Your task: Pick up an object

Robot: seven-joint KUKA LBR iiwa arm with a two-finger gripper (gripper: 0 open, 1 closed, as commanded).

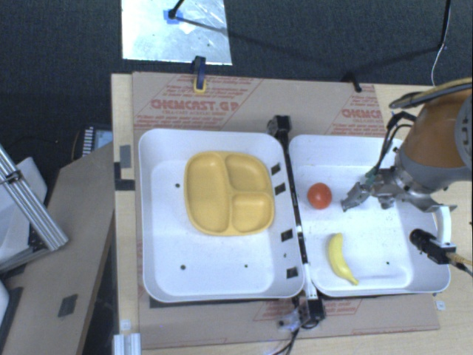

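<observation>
Over the right bin [421,278], my gripper [353,198] sits just right of the tomato [319,196], apart from it; the banana [341,258] lies below, long axis near-vertical. Can't tell how wide the jaws stand; nothing visibly held.

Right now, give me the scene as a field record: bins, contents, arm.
left bin: holds yellow divided plate
right bin: holds red ball and banana, apart from each other
pincer: over right bin, just right of red ball, nothing seen between its tips
arm: enters from right, orange band above wrist
</observation>
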